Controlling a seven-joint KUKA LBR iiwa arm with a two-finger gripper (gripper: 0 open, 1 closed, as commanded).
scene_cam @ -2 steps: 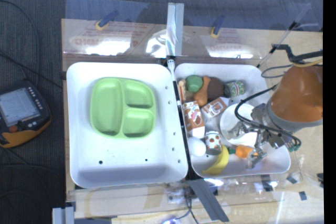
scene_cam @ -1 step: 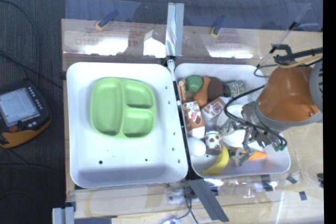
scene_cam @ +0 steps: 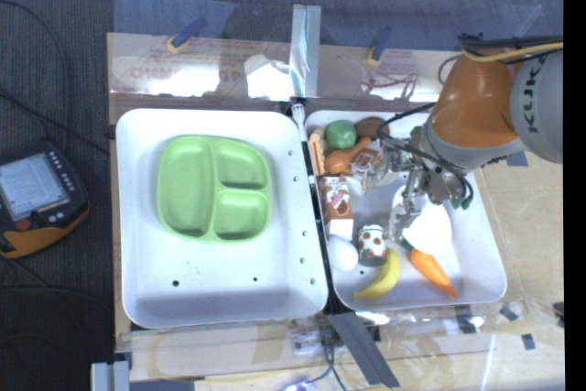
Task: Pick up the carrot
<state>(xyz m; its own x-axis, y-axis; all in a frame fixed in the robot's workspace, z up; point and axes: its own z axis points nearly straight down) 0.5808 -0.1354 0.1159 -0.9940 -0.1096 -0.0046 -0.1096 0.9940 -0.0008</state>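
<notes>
The carrot (scene_cam: 432, 271) is orange and lies at a slant near the front right of the right bin (scene_cam: 485, 266), its tip toward the front right corner. Its thick end touches a white rounded object (scene_cam: 430, 231). My gripper (scene_cam: 403, 215) hangs over the middle of the right bin, a little up and left of the carrot, beside the white object. The grey arm with its orange band (scene_cam: 472, 110) reaches in from the right above it.
A yellow banana (scene_cam: 385, 275) lies just left of the carrot, with a spotted ball (scene_cam: 371, 241) and a white egg (scene_cam: 343, 256) beside it. A green fruit (scene_cam: 341, 134), an orange piece (scene_cam: 337, 162) and a small box (scene_cam: 337, 197) crowd the bin's left side. The left bin (scene_cam: 146, 288) holds a green divided plate (scene_cam: 215, 188).
</notes>
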